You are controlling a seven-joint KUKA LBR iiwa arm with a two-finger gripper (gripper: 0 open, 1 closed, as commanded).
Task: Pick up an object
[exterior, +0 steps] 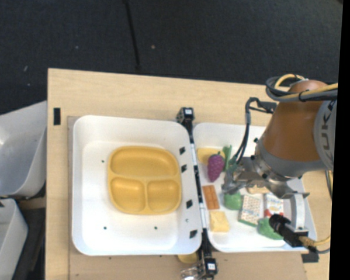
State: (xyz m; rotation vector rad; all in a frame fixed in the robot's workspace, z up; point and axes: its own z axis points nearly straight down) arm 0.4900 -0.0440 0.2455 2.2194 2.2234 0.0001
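The right bin (228, 242) holds several small objects: a purple grape bunch (215, 165), a yellow piece (205, 154) behind it, an orange block (210, 197), a pale yellow cheese wedge (220, 221), a green piece (232, 200), a printed card-like box (251, 209) and a green object (268, 228). My gripper (237, 183) hangs low over the middle of this bin, just right of the grapes and above the green piece. The orange wrist band and arm body hide the objects behind it.
The left bin (89, 220) carries a yellow divided plate (143, 179) in its middle. A black clamp (185, 114) sits at the top of the divider between the bins. White containers (13, 151) stand off the bench at the left.
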